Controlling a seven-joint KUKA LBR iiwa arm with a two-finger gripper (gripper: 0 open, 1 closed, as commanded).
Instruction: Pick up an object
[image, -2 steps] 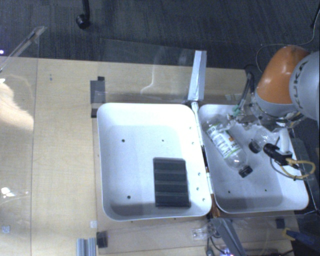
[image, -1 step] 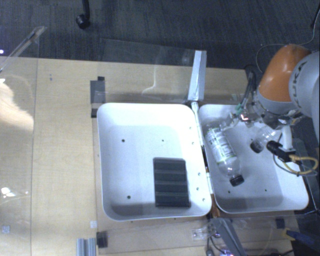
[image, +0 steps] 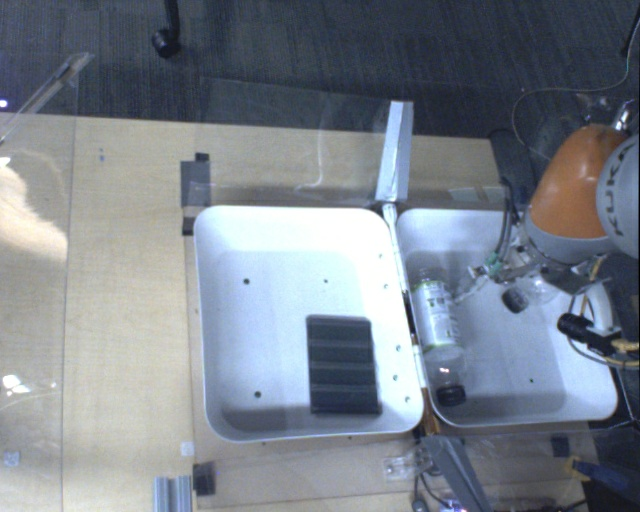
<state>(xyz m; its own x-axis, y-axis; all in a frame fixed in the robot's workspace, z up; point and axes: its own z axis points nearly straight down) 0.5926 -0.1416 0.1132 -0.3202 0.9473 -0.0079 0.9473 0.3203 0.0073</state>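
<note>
Altogether two white bins sit side by side on the wooden surface (image: 110, 330), each holding one object. The left bin (image: 225, 300) holds a black ribbed rectangular block (image: 342, 365), lying toward six o'clock of that bin, its long axis running twelve to six. The right bin (image: 560, 390) holds one clear plastic bottle (image: 437, 322) with a green-and-white label, lying on its side along the bin's nine o'clock wall. Its long axis runs roughly twelve to six, and its dark cap (image: 450, 394) points toward six o'clock. The tool (image: 505, 280) hangs over the right bin at about two o'clock from the bottle, near it but apart from it, below the arm's orange band (image: 565, 190). Whether the tool is spread or closed, I cannot tell. A metal divider post (image: 393, 150) rises between the bins at twelve o'clock.
</note>
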